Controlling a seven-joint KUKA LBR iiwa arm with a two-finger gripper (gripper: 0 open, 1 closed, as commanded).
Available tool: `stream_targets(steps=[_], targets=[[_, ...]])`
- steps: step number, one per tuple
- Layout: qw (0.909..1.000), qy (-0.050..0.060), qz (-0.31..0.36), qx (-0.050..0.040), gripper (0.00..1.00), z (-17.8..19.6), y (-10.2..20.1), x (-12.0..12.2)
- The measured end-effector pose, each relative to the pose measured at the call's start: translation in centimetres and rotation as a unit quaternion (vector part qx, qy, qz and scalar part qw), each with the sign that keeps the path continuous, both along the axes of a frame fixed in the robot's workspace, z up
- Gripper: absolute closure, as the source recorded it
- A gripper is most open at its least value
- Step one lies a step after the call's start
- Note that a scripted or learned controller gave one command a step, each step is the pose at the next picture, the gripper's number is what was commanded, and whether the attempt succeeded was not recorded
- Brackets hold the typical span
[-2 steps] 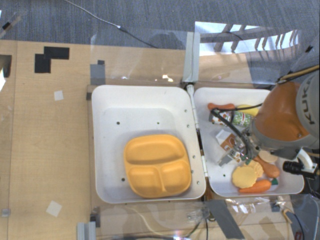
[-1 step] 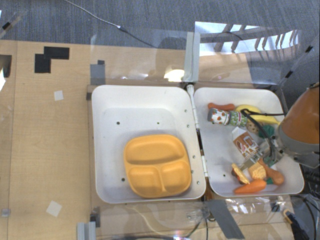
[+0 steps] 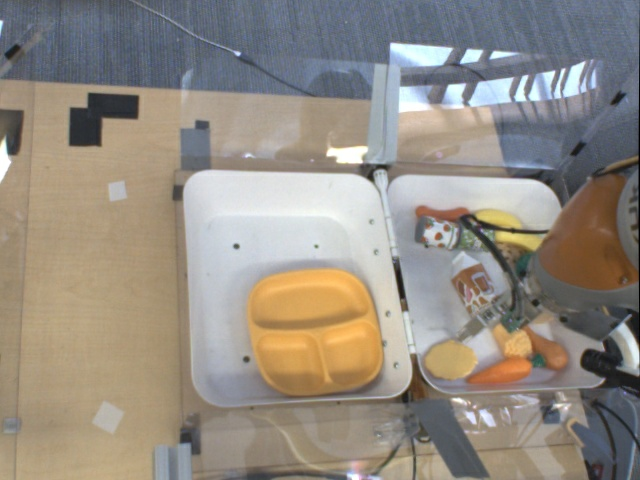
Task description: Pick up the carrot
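tray: I see a yellow divided tray (image 3: 314,329) in the left bin (image 3: 215,218), well left of the jaws
cookie: round tan cookie (image 3: 450,359) in the right bin (image 3: 405,268), below-left of the jaws
packet: red-white packet (image 3: 474,288) just above-left of them
gripper (image 3: 497,313): low over the right bin, can't tell from here how the jaws stand or if they grip anything
carrot (image 3: 500,372): flat on the bin floor, below the jaws, just right of the cookie
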State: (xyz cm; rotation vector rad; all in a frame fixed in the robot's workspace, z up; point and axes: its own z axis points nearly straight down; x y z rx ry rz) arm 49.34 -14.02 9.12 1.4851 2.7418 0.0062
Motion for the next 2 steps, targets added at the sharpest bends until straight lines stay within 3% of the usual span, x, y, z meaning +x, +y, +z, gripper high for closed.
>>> stream_targets(steps=[1,2], targets=[[0.9921,0.005,-0.125,0.0063,0.0,-0.2,-3.2,-0.2],[0.9928,0.001,-0.119,0.0063,1.0,1.0,-3.0,0.1]])
